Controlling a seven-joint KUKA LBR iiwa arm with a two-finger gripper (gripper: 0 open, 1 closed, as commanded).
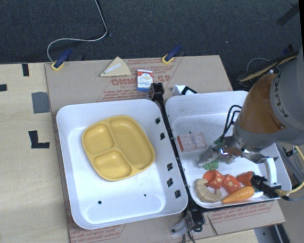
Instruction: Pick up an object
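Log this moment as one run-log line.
gripper: low in right bin, above toy food pile | grasp: nothing seen held | yellow divided plate: in left bin

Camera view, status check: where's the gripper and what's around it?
Gripper low in right bin, above food pile. Nothing seen held. Toy foods clustered at near edge, carrot frontmost. Yellow tray in left bin, untouched.
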